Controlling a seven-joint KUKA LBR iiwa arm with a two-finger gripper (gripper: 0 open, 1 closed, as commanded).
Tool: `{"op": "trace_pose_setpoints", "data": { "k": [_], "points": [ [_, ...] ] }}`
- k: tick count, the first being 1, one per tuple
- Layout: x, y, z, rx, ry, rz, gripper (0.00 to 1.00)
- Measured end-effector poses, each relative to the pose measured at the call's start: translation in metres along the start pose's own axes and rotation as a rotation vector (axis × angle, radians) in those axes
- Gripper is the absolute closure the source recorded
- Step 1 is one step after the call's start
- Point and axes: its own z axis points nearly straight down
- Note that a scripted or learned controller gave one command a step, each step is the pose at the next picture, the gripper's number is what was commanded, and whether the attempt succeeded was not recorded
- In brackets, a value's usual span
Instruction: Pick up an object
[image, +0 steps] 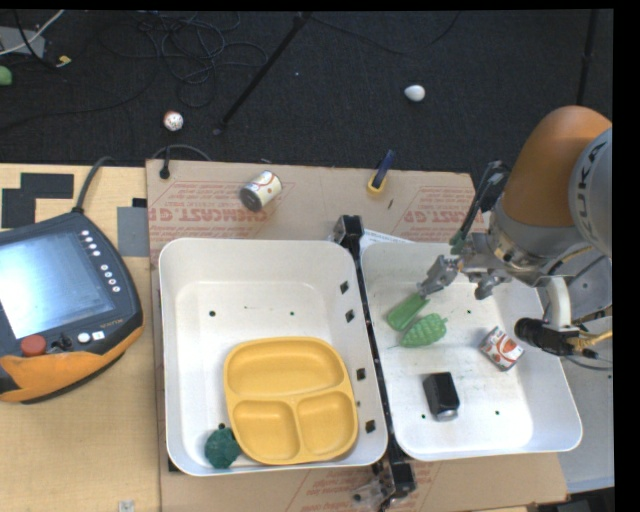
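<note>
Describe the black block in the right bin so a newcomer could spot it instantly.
Start at the right bin, the one the arm reaches over. Near its front edge lies the black block, below the green pickle and left of the small can. It is the bin's sole dark, boxy item.

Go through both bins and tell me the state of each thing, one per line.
yellow divided tray: flat in left bin
dark green toy: beside the tray's corner
green objects: lying in right bin, below the gripper
black block: lying in right bin
small can: tipped on its side
</note>
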Motion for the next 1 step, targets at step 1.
{"op": "trace_pose_setpoints", "data": {
  "k": [1],
  "points": [
    [-0.0054,-0.0779,0.1057,0.006,0.002,0.003,0.0]
  ]
}}
